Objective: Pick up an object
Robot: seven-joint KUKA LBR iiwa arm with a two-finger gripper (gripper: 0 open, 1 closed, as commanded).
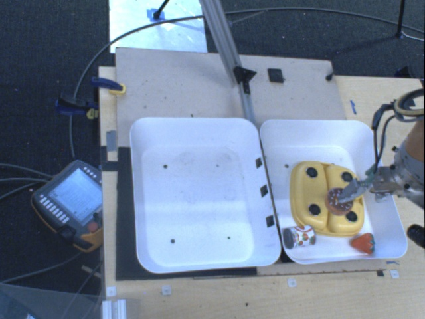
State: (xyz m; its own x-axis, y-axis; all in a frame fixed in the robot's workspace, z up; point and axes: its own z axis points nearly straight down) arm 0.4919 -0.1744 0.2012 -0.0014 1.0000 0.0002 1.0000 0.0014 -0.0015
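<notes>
Your gripper (345, 197), its grasp state impossible to tell, reaches from the right over the right bin (279, 145), tip meeting a small brown object (340, 202) atop the yellow block (312, 191), directly beneath.

The grey arm (405, 171) enters from the right edge, wrist angled down and leftward. The two-finger gripper (345, 195) points down-left at the arm's tip.
</notes>
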